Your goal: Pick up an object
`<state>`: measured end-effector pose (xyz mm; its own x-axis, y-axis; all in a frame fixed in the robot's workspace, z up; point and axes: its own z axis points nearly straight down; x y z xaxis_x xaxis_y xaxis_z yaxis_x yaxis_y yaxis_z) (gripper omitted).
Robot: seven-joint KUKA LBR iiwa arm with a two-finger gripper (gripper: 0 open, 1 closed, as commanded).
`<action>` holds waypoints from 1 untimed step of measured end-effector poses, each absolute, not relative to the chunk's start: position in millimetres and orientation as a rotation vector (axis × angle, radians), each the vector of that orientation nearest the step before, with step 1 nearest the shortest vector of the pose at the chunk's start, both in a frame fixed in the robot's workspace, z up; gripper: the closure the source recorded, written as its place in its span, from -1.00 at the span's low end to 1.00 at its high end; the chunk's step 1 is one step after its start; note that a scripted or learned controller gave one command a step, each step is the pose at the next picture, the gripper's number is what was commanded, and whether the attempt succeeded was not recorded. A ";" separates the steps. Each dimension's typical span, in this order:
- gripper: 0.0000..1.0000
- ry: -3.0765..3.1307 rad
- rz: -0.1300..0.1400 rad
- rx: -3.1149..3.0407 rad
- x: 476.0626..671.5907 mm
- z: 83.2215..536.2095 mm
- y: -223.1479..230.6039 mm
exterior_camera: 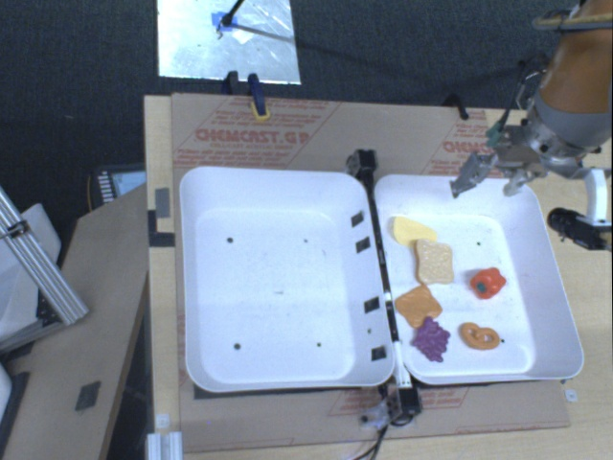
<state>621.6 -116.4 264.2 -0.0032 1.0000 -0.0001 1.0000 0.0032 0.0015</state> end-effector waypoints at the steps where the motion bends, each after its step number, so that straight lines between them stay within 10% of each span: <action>1: -1.00 2.224 -0.013 2.234 555.6 90.3 -165.4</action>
<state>555.6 -165.4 90.3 0.0048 1.0000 0.0016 0.9999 -0.0047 -0.0132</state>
